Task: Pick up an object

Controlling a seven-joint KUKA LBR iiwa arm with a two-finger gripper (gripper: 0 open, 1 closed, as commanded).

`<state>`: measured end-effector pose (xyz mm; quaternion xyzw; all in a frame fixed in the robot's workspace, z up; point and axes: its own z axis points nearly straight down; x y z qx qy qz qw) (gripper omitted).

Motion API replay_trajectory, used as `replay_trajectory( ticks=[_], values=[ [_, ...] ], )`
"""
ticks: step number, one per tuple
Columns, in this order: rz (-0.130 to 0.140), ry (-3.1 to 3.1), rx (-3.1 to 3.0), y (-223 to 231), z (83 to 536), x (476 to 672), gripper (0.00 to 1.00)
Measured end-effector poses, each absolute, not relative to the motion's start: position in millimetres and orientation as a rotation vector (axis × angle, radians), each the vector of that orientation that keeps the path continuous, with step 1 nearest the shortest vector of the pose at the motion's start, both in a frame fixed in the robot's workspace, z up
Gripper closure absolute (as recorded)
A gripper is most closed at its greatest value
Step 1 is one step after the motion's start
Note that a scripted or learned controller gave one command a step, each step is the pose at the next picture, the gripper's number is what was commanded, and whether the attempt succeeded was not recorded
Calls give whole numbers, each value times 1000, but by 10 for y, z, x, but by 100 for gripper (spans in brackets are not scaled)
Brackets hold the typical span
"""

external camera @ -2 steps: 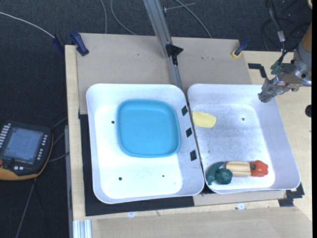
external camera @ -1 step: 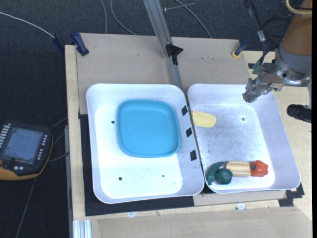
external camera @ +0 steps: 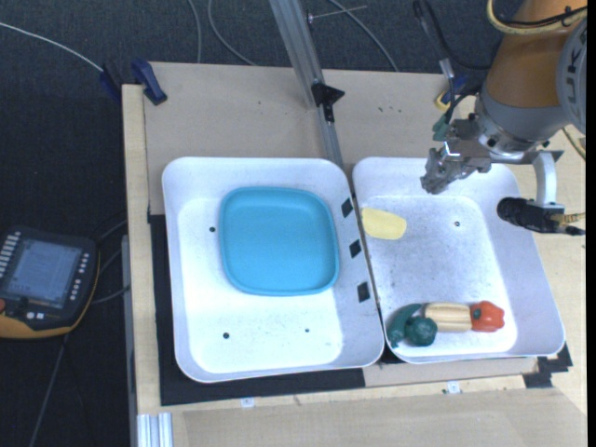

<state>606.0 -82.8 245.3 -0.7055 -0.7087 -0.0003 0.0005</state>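
Robot gripper (external camera: 438, 182) hovered over the right bin's (external camera: 521, 250) far end.
Whether it was spread or pinched could not be told. The nearest object, a yellow piece (external camera: 384, 223), lay toward the left and nearer the camera.

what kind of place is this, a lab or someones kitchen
Most likely a robotics lab: a robot arm reaches over two white bins on a workbench, a teach pendant lies on the floor, and cables trail across the dark carpet.
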Motion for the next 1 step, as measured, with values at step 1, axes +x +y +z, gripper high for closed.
replay_trajectory(
  ticks=[1],
  values=[
    [-3,-2227,-2216,-294,2528,6137,100]
  ],
)
